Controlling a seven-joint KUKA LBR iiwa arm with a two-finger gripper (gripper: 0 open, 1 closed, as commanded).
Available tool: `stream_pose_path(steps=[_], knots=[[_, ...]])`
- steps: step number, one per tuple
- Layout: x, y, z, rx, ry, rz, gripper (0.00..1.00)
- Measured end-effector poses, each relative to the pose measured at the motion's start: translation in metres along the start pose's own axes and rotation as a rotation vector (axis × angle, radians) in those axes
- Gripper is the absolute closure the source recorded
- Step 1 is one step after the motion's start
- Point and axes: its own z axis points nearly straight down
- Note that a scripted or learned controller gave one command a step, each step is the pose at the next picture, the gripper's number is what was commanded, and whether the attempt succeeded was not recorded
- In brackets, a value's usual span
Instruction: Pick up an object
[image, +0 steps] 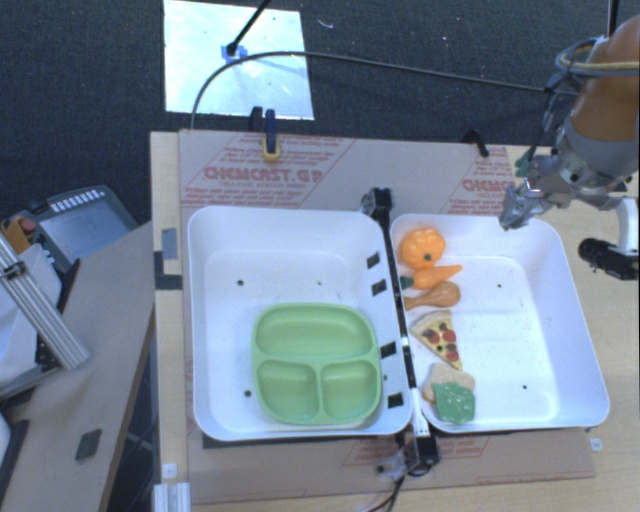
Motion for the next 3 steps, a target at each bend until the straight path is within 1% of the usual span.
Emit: stream_pose_path(steps=[1, 3], knots=[[0.041, -0.019, 0.009, 0.001, 0.0, 0.0, 1.0], [0.144, -0.054, 0.034, 0.002, 0.001, -0.001, 1.0]])
